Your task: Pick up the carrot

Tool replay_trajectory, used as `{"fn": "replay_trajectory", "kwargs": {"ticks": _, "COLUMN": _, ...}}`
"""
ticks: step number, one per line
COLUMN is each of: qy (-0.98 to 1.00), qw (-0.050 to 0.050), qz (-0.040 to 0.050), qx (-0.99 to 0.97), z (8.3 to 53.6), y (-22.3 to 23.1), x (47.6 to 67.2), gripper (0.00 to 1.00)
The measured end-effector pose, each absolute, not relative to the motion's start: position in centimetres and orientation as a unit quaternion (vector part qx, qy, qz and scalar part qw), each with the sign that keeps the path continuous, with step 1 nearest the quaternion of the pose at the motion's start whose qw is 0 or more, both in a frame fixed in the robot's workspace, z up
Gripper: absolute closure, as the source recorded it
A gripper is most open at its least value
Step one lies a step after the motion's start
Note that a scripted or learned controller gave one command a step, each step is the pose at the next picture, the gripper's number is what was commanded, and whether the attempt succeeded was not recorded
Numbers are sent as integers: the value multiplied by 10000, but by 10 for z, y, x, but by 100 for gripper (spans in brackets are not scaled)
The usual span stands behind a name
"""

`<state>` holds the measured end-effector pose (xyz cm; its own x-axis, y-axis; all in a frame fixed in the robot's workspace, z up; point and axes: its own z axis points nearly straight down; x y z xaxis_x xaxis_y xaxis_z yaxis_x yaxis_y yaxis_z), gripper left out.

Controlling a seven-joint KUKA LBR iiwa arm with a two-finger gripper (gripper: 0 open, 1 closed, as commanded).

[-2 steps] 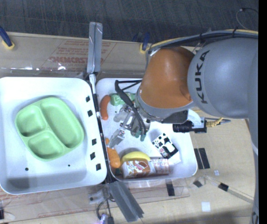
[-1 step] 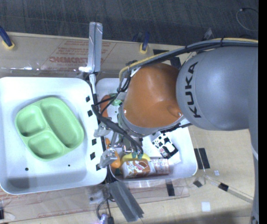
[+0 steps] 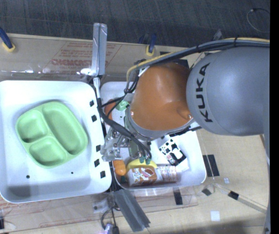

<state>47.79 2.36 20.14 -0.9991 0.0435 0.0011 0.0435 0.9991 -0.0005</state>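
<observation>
Carrot (image 3: 120, 167): near-left corner of right bin (image 3: 197, 167), by the dividing wall; only an orange stub shows, so its long axis cannot be told.
Juice pouch (image 3: 144, 173): just right of carrot.
Claw (image 3: 115, 147): above carrot's far side; opening unreadable.
Green tray (image 3: 51, 133): left bin (image 3: 8, 111).

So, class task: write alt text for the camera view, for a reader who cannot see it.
A grey and orange robot arm reaches into the right white bin, its tool low beside a small orange carrot and a food packet. The left white bin holds a green divided plate.
</observation>
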Motion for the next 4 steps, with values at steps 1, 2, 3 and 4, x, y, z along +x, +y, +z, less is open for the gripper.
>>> {"fn": "replay_trajectory", "kwargs": {"ticks": 1, "qy": -9998, "qw": 6, "qz": 3, "qx": -217, "z": 201, "y": 24, "x": 478, "gripper": 0}}
{"fn": "replay_trajectory", "kwargs": {"ticks": 2, "qy": -9995, "qw": 8, "qz": 2, "qx": -301, "z": 192, "y": 48, "x": 476, "gripper": 0}}
{"fn": "replay_trajectory", "kwargs": {"ticks": 3, "qy": -9834, "qw": -14, "qz": 2, "qx": 1816, "z": 192, "y": 24, "x": 478, "gripper": 0}}
{"fn": "replay_trajectory", "kwargs": {"ticks": 4, "qy": -9684, "qw": -12, "qz": 2, "qx": 2496, "z": 192, "y": -17, "x": 487, "gripper": 0}}
